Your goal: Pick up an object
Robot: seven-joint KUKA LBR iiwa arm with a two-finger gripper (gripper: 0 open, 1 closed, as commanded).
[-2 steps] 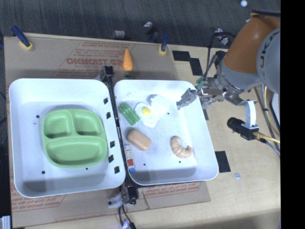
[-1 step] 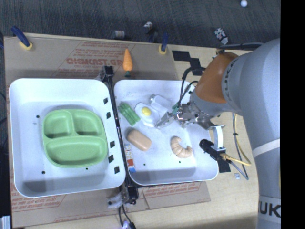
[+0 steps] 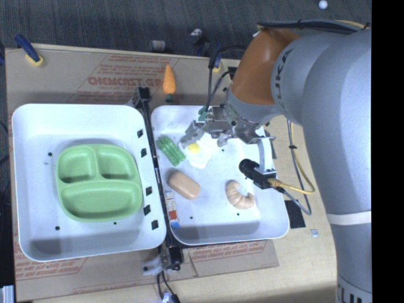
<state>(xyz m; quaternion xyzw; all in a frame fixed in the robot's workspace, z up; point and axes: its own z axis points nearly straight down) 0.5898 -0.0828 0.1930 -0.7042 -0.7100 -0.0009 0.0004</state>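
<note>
Hovering low in the right bin (image 3: 271, 223), my gripper (image 3: 201, 135) sits just above the fried egg (image 3: 198, 153), beside the green piece (image 3: 169, 150); I cannot tell its fingers' state. Nearby lie a bread roll (image 3: 184, 185) and shrimp (image 3: 240, 195); the left bin (image 3: 31, 169) holds a green tray (image 3: 98, 182).

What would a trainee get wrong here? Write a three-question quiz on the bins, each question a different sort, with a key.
1. True or false: the green divided plate lies in the left bin.
2. Which item in the right bin lies nearest the arm's gripper? A) shrimp B) fried egg C) bread roll
3. Fill in: the orange carrot lies on the ____, outside both bins.

Key: 1 true; 2 B; 3 cardboard.
</note>
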